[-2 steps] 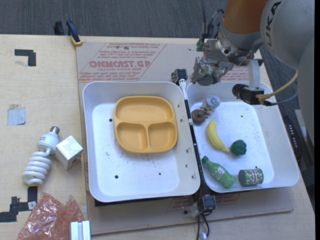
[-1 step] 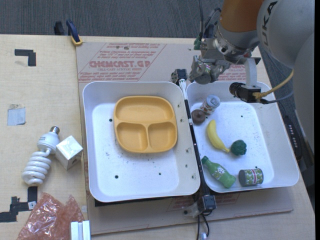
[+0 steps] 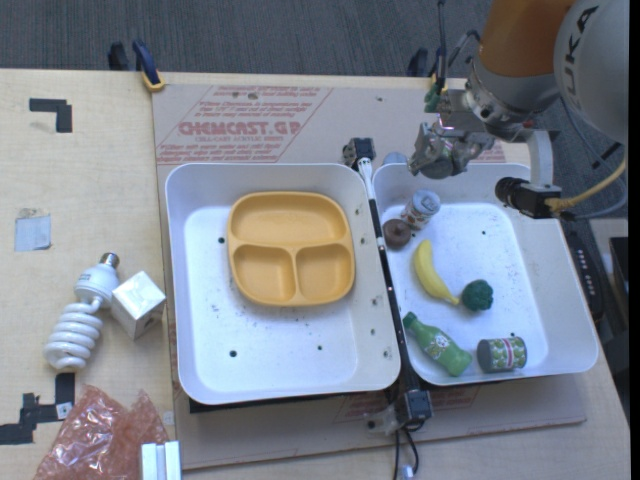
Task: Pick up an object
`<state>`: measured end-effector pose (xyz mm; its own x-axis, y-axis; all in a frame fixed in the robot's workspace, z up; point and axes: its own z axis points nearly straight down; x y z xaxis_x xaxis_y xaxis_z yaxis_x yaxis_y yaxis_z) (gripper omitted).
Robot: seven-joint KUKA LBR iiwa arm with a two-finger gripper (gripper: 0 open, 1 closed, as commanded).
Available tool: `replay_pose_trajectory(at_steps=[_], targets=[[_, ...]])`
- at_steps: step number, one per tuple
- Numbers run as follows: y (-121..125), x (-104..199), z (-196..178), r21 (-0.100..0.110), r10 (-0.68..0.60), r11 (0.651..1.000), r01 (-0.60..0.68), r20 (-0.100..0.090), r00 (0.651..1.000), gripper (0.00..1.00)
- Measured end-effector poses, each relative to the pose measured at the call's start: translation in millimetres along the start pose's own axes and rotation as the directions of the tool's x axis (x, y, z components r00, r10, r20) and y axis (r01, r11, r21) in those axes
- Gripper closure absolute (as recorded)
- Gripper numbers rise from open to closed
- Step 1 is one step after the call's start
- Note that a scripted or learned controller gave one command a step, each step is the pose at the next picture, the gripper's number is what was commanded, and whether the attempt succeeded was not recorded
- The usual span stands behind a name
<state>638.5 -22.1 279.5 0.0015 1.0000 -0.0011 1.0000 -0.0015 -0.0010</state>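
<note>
So the right bin [image 3: 540,298] has a banana [image 3: 434,273], a broccoli floret [image 3: 478,295], a green bottle [image 3: 438,345], a small can [image 3: 502,353] and a little jar [image 3: 424,206] near its far edge. The gripper [image 3: 440,158] hangs over that far edge, nothing between its fingers as far as I can see; open or closed, can't tell, too blurry. The arm [image 3: 545,28] gets cut off at the top right.

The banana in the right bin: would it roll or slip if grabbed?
The banana lies flat on its curved side, so it probably won't roll far. It looks like smooth plastic, likely light and a bit slippery. Its tip is beside the broccoli, which might get nudged.
</note>
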Motion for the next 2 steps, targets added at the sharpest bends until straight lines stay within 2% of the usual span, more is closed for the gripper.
replay_pose_trajectory(at_steps=[1,2], targets=[[20,38,-2,-0.002,-0.003,1.0,0.003,0.0,1.0,1.0],[-5,68,-7,0.0,-0.003,1.0,0.003,-0.001,1.0,1.0]])
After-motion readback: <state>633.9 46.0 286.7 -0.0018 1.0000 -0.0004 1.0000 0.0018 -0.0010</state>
